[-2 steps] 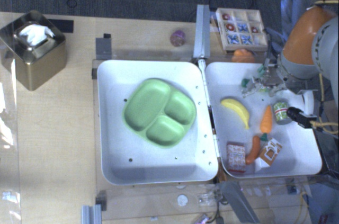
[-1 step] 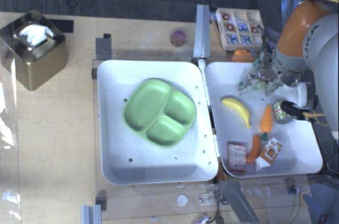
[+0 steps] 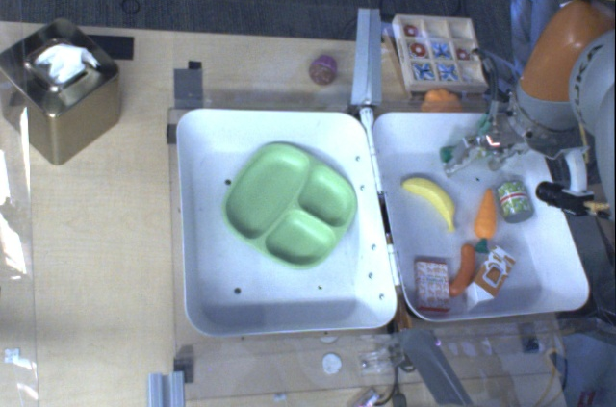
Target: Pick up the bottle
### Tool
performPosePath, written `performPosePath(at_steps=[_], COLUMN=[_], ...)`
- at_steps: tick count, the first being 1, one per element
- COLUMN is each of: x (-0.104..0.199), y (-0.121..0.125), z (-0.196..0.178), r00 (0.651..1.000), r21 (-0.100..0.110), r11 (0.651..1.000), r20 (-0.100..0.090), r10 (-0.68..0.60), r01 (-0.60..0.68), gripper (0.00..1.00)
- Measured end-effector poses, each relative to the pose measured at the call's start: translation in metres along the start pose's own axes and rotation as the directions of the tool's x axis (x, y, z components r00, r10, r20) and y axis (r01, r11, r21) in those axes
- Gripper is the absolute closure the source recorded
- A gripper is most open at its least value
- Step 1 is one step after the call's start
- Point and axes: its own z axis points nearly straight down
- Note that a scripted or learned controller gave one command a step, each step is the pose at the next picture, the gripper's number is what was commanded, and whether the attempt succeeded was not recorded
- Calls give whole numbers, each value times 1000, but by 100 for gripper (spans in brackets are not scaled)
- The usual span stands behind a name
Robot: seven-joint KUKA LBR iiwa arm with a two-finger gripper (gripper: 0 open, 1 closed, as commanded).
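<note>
In the camera view, the claw (image 3: 478, 148) is being held low over the upper part of the right bin (image 3: 568, 294), near its far wall; whether it is spread or pressed together cannot be told, since its metal parts are blurring into glare. Nothing is being seen pinched in it.

No object here is being read with certainty as a bottle. The likeliest candidate is judged to be the small green-labelled cylindrical container (image 3: 514, 201), lying just below and to the right of the claw, beside the carrot (image 3: 486, 216). For a good pick, the claw is best being lowered squarely across the round body, clear of the carrot, since a smooth curved wall is likely to roll or slip.

A soft-looking yellow banana (image 3: 430, 200), a flat red packet (image 3: 432, 281) and a small carton (image 3: 495, 271) are also lying there. A glossy green divided plate (image 3: 289, 203) is sitting in the left bin (image 3: 207, 299) on the pale wooden desk (image 3: 96, 251).
</note>
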Motion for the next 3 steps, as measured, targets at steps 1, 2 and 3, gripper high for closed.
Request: performPosePath(at_steps=[1,2,3], x=[-15,46,87], y=[-1,9,14], z=[1,2,3], r00=[998,999,997], r21=[-17,-21,-20], r11=[998,999,997], r20=[23,31,35], r10=[-64,-28,73], r01=[64,29,-72], gripper=[0,0,0])
